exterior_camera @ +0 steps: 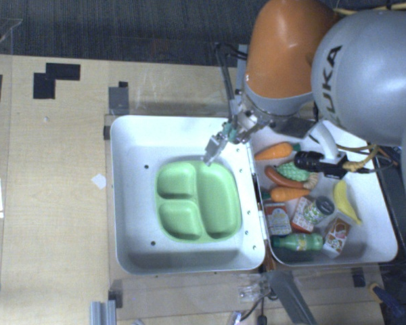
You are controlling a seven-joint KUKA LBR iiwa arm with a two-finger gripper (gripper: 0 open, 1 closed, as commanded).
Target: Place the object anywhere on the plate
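— Two bins side by side: how are they filled?

— The left bin (125, 202) carries one green plate (197, 200) with three compartments — two small ones on its left, one long one on its right. The right bin (382, 239) carries the clutter: two carrots (274, 152), a sausage (279, 177), a corn cob (294, 172), one banana (346, 202), a green bottle (299, 242), and three small cartons (304, 214) between them.

— And the gripper?

— One gripper (210, 156), slanting down from the arm (338, 59) to just above the plate's far edge, at the top of the divider. Whether it is apart or together I cannot tell; the tip is too small and blurred.

— Where is the object, then?

— Nothing can be made out at the tip. The candidates all lie in the right bin, to the right of the gripper, across the wall between the bins. The upper carrot is nearest it, still apart from it.
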